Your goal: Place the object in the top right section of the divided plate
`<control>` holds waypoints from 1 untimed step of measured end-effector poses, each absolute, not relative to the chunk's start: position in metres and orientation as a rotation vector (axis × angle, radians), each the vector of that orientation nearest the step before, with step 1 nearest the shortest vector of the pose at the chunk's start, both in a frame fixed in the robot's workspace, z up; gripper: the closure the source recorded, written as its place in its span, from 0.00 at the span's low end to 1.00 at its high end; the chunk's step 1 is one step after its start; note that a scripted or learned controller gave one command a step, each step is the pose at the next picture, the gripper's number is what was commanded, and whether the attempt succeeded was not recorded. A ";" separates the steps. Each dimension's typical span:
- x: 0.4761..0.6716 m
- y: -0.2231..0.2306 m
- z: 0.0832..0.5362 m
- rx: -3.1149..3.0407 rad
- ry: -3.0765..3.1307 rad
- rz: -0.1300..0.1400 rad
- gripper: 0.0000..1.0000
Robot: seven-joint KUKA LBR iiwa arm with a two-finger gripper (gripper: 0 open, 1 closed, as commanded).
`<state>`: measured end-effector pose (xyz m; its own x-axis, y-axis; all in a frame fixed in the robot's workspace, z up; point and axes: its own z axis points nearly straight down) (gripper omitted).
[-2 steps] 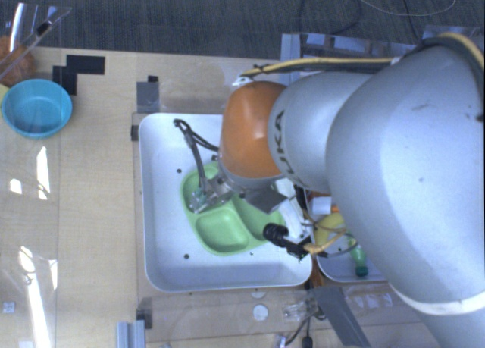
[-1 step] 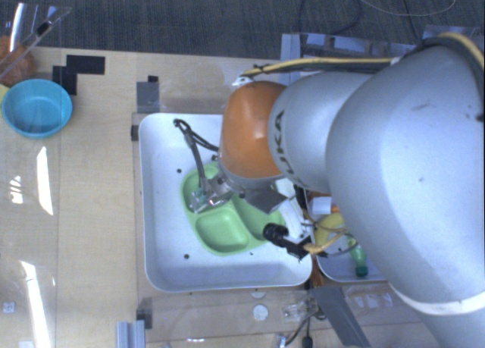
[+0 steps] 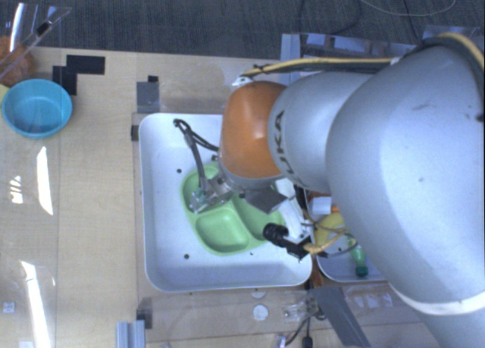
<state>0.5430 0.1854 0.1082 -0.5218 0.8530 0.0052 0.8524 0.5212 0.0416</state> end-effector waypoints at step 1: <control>0.543 0.185 0.108 1.528 2.726 0.061 0.00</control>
